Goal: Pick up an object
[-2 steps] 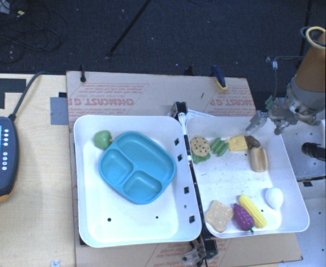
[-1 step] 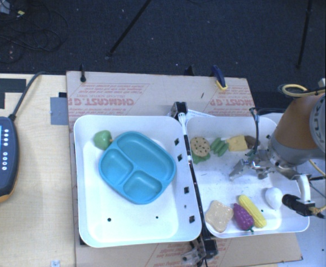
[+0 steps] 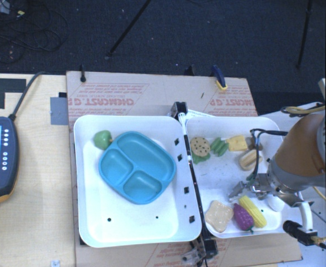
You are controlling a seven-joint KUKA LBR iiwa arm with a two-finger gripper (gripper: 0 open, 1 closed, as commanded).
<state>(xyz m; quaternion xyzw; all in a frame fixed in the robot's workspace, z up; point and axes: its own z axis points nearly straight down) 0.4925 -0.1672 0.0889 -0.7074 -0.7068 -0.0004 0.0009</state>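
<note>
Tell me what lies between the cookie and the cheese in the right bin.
In the camera view, a green toy vegetable lies between the cookie and the cheese, along the right bin's far side.

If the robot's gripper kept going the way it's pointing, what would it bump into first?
Probably the bare white floor of the right bin. The gripper points left and downward there; if it went on along the floor, the bin's left wall comes next. Depth is hard to judge from this slanted view.
</note>
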